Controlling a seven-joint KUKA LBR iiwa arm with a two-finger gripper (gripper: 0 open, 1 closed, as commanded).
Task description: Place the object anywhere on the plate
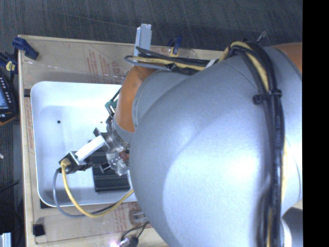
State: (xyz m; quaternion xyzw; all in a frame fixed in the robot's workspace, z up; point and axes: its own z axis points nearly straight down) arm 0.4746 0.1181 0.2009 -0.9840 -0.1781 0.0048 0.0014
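My gripper (111,180) is a dark block hanging low over the near part of the left white bin (46,102). It points down into the bin, close to the near wall. A white bracket (90,148) with a yellow cable (69,202) sticks out to the left of the wrist. The big grey arm (216,153) with its orange band (134,94) hides the right half of this bin and the whole right side of the bench. A small green piece (110,106) peeks out at the arm's edge; what it is cannot be told.
A tiny dark speck (58,121) lies on the left bin's floor. The wooden bench frame (77,53) runs around the bin, with a blue clamp (24,47) at its far left corner and a grey post (144,35) at the back.
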